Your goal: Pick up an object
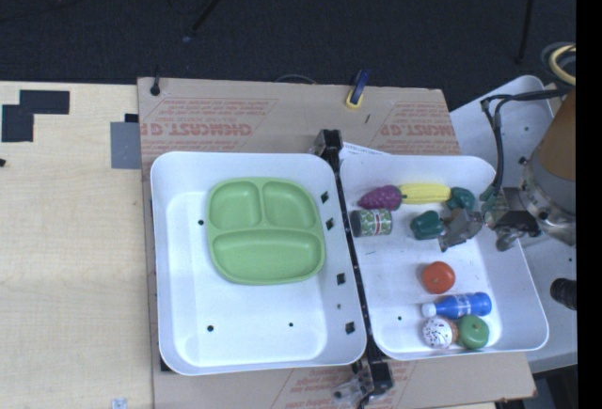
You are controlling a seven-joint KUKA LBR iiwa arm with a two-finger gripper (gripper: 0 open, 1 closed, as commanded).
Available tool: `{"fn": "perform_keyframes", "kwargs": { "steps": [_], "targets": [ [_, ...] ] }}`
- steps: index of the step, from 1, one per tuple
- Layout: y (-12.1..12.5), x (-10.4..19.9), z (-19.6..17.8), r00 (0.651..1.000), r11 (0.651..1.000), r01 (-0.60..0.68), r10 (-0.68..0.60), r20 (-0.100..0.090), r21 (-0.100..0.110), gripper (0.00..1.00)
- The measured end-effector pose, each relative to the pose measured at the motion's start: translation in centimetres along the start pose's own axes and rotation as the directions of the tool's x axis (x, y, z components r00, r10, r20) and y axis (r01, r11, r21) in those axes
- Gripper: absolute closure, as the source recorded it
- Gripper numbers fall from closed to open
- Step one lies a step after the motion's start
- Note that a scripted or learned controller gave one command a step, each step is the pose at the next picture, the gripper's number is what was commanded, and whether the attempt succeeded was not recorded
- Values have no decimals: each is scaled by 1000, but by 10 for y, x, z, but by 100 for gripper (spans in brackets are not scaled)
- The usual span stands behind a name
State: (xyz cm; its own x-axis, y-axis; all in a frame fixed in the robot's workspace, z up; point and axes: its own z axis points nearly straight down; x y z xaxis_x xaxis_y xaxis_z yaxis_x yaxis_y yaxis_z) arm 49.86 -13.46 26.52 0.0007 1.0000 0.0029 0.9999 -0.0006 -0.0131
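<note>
The gripper hung low over the right bin, fingers spread apart and holding nothing, just right of a dark green toy with a red ball nearer.

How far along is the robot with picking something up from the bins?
Nothing looks picked up yet. The objects in the right bin lie on its floor, among them the red ball, blue bottle and yellow corn. In hand: the gripper sits low in that bin beside the dark green object. Left: a visible grasp and the lift. The green plate lies in the left bin.
</note>
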Motion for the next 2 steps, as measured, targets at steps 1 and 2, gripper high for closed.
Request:
{"fn": "perform_keyframes", "kwargs": {
  "steps": [1, 2],
  "targets": [
    [2, 0, -5, 1000, 1000, 2, -2, 2, -9, 0],
    [2, 3, 39, 1000, 1000, 3, -3, 1, -5, 0]
  ]
}}
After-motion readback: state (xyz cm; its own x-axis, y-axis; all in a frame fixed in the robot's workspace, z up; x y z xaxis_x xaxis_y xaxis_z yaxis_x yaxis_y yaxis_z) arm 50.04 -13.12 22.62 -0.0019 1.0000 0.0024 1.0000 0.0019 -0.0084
